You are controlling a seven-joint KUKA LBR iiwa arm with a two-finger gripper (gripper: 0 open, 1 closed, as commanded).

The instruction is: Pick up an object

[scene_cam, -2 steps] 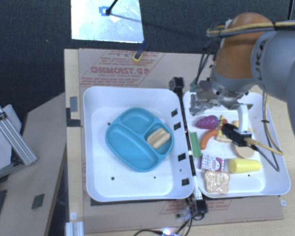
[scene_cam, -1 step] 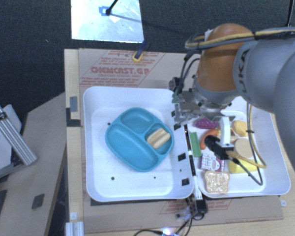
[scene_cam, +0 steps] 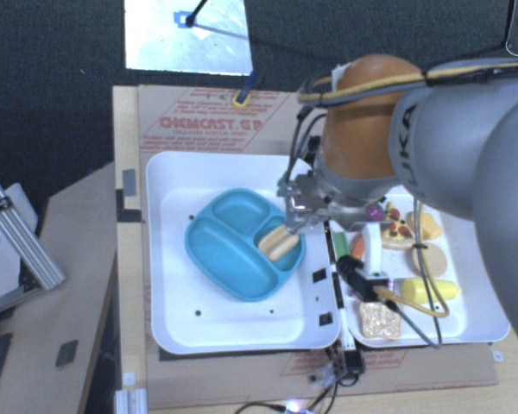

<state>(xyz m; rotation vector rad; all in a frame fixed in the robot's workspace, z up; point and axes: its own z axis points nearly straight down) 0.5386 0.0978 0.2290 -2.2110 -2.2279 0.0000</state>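
Observation:
A blue divided plate (scene_cam: pixel 233 248) lies in the left white bin (scene_cam: pixel 177 317). A tan bread-like piece (scene_cam: pixel 278 243) rests in the plate's right compartment. My gripper (scene_cam: pixel 293 221) hangs under the orange wrist band, right above the upper end of that piece and seemingly touching it. The bulky arm hides the gripper's tip. The right bin (scene_cam: pixel 483 322) holds several toy foods: a pizza slice (scene_cam: pixel 398 229), a yellow wedge (scene_cam: pixel 428 225), a carrot (scene_cam: pixel 356 247), a round tan biscuit (scene_cam: pixel 432 260), a yellow banana-like piece (scene_cam: pixel 432 290) and a cracker (scene_cam: pixel 380 320).
The arm's grey body covers the upper part of the right bin. A black cable (scene_cam: pixel 406 309) trails across that bin's food. The bins sit on a cardboard sheet (scene_cam: pixel 207 123); a shiny plate (scene_cam: pixel 186 24) lies behind it.

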